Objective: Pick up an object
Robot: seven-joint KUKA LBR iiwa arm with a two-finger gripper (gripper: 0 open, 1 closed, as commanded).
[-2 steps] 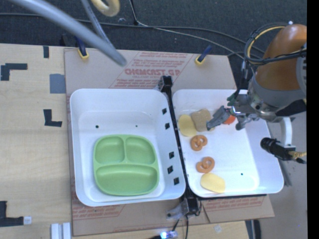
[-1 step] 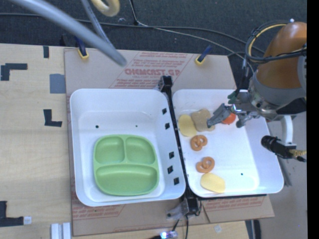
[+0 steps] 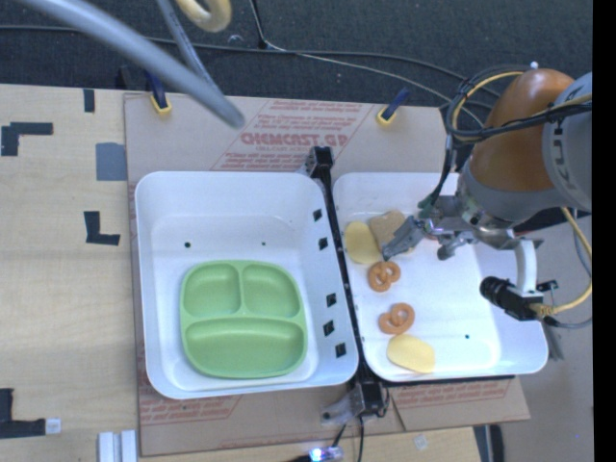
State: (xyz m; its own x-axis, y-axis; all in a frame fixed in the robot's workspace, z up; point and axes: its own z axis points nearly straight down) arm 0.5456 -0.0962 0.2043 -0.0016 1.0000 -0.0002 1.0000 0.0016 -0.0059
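The arm (image 3: 520,142) reaches in from three o'clock over the right bin (image 3: 510,354), and its gripper (image 3: 397,246) hangs low by the tan chip (image 3: 388,224) and the yellow chip (image 3: 360,242) at that bin's ten o'clock corner. Whether the claw is released or clenched, I cannot tell. At six o'clock of it lie two pretzels (image 3: 384,275) (image 3: 397,318), then another yellow chip (image 3: 411,353). In the left bin (image 3: 154,200) sits a green divided plate (image 3: 243,318).

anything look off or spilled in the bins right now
Nothing stands out. The green divided plate sits flat in the left bin. In the right bin, two pretzels and yellow food pieces lie loose, none over the rim.
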